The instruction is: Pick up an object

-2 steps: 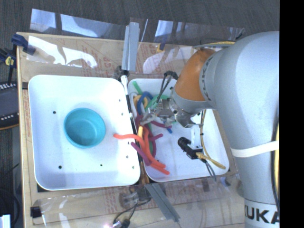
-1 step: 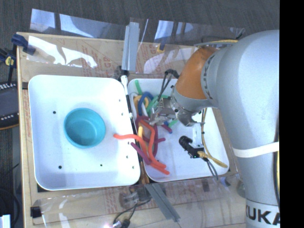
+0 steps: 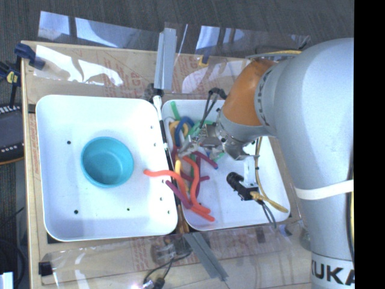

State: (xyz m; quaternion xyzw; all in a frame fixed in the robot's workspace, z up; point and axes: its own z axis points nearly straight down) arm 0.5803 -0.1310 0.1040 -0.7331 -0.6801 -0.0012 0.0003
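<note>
The pile of coloured strips, orange, purple, green, yellow and blue, lies tangled along the left side of the right bin, with one orange strip draped over the wall into the left bin. The gripper is down in the far part of that pile, amid the green and blue pieces; whether it is wide, narrow or holding anything cannot be told from here. To do the grasp well, it should probably close on one strip standing proud of the tangle and lift straight up, slowly, so neighbours slide off. A blue bowl sits in the left bin, well apart.
</note>
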